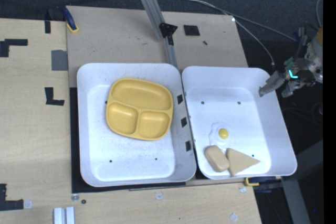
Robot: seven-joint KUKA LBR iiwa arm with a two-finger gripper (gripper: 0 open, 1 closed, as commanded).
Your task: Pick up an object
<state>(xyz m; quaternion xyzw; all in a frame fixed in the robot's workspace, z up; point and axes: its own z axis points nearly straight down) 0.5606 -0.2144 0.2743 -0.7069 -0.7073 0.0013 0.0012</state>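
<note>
Lying at the left of the wooden surface (31,128) is the first white bin (86,128), and a yellow divided plate (139,108) with three compartments rests in it, toward the bin's 12 o'clock half and tilted a little. A grey metal post (149,0) runs down from 12 o'clock of the view to the gap between the two bins.

Just beside the first bin, touching along the middle edge, sits the second white bin (239,86). Three toy foods cluster at its 6 o'clock end: a fried egg (220,134) with a yellow yolk, and below it a tan bread roll (215,158) and a tan wedge-shaped slice (241,160). The roll and the wedge lie touching or nearly so; the egg sits just above them, between the two. The rest of this bin's floor shows bare white.

At 3 o'clock of the view, past the second bin's outer rim near its 2 o'clock corner, hangs the claw (277,87), with a small teal light on the wrist behind it. Its two fingers (268,85) point toward the bin and stand apart, released, with nothing between them. It is well apart from the three foods.
</note>
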